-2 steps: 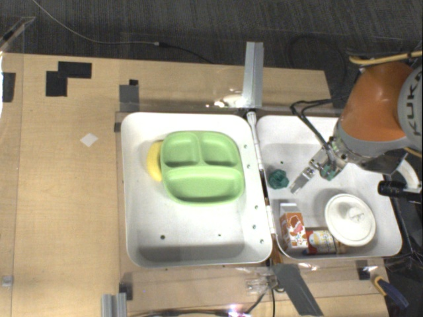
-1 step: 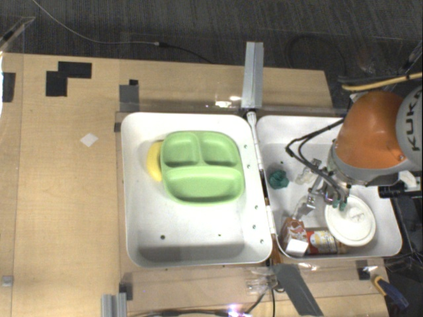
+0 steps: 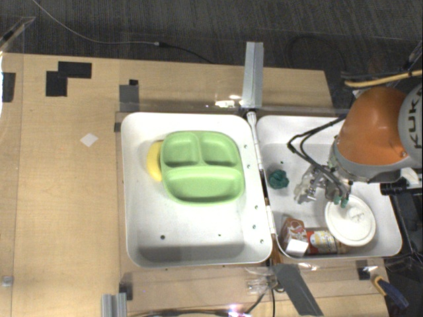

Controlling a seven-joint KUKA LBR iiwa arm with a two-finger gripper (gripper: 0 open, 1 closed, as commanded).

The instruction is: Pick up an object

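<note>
At the bottom of the frame, in the lower part of the right bin (image 3: 396, 243), a small bottle with a red and brown label (image 3: 310, 240) lies on its side, and just above it to the right sits a round white lid (image 3: 351, 222), flat and glossy. The pincer (image 3: 324, 189) hangs low over the middle of this bin, its metal fingers splayed part way open with nothing between them, their tips just above the lid's upper left edge. To its left lies a small teal object (image 3: 277, 178), lumpy and matte, near the divider. Any of these 3 could serve as the object; the lid is nearest but thin and slick, so a descent centred on its rim looks wiser than pinching its flat face. Farther left, the left bin (image 3: 139, 230) holds a green sectioned plate (image 3: 201, 166), smooth plastic with 3 compartments, covering most of a yellow item (image 3: 153, 161). Around both bins lies the tan surface (image 3: 59, 197).
</note>
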